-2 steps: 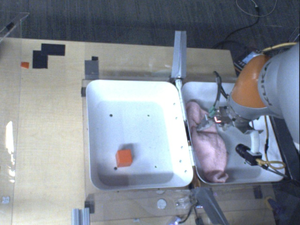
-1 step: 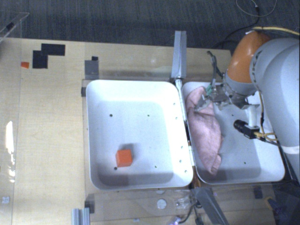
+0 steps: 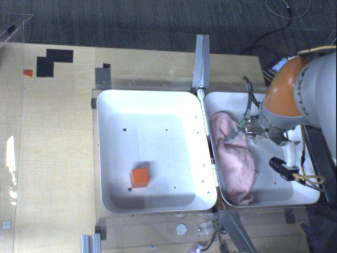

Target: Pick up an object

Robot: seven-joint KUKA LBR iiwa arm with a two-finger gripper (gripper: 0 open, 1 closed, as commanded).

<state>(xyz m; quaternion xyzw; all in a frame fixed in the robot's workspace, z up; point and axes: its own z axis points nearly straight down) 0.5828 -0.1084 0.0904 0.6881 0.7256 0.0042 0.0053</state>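
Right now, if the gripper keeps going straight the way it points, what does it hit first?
Probably the pink cloth. The gripper sits in the right bin, pointing left and down at the cloth's upper part, and seems at or just above it. Depth is unclear from this slanted view, so contact may already exist.

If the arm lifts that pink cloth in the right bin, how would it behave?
The pink cloth lies rumpled and folded, so it probably droops and stretches when lifted. It looks light. Bunched against the right bin wall, a push would likely crumple it.
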